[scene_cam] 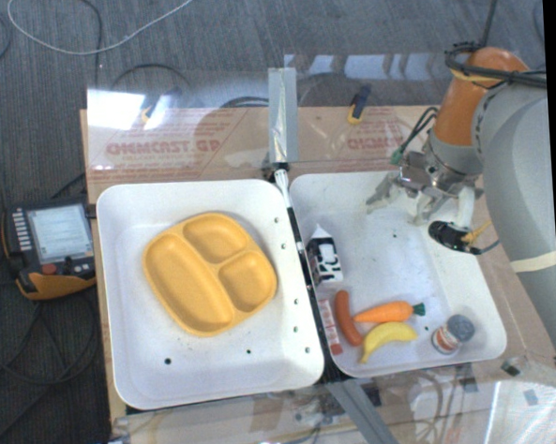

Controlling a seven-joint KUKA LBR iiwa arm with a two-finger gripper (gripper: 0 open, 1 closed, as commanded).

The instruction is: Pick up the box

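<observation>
The box (323, 258) is a small black-and-white carton lying against the left wall of the right bin (470, 289). My gripper (395, 204) hangs over the back of that bin, up and to the right of the box and well apart from it. Its fingers (378, 195) are spread open with nothing between them. The grey arm with its orange band (466, 97) comes in from the right.
A red sausage (343, 317), a carrot (387, 311), a banana (387, 338) and a small can (451, 332) lie along the right bin's front. A yellow divided plate (210, 270) sits in the left bin (137, 366). A handheld pendant (50, 249) lies left of the bench.
</observation>
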